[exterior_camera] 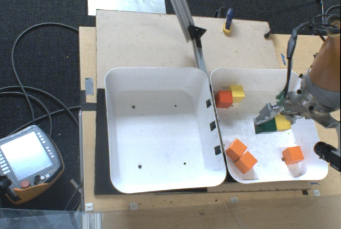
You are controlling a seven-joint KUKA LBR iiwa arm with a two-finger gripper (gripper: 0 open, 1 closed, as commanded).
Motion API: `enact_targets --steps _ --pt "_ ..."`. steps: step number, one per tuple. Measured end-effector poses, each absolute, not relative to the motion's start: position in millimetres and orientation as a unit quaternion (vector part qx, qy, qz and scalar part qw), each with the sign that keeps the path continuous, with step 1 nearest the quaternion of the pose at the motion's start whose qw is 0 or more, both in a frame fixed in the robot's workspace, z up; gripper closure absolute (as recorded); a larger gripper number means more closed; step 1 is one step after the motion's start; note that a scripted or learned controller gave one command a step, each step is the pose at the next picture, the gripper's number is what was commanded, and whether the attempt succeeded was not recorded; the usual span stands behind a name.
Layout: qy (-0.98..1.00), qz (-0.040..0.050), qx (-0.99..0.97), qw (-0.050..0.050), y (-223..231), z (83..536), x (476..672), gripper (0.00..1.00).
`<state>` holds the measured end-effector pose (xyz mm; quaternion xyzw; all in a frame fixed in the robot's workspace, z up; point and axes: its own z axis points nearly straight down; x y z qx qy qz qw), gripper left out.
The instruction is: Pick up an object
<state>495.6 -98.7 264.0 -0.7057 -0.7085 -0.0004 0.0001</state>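
My gripper (pixel 273 112) hangs over the middle of the right bin (pixel 256 80), reaching in from the right. Directly below and touching its tip in this view lie a green block (pixel 265 127) and a yellow block (pixel 283 124) side by side. Whether either one is held cannot be made out. A red block (pixel 224 98) and a yellow block (pixel 237 92) sit together near the bin's far left corner. Two orange blocks (pixel 241 155) lie joined at the front left. Another orange block (pixel 293 155) rests at the front right.
The left bin (pixel 160 132) stands beside the right one, sharing a divider wall with black clips (pixel 213 125). A slanted metal pole (pixel 178 1) crosses the back of the bench. A teach pendant (pixel 26 161) lies on the floor at left.
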Motion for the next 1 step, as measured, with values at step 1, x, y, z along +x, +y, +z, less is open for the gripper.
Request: enact_targets --steps 1 --pt "-0.708 0.0001 -0.706 0.001 -87.8 239.9 484.5 0.0"
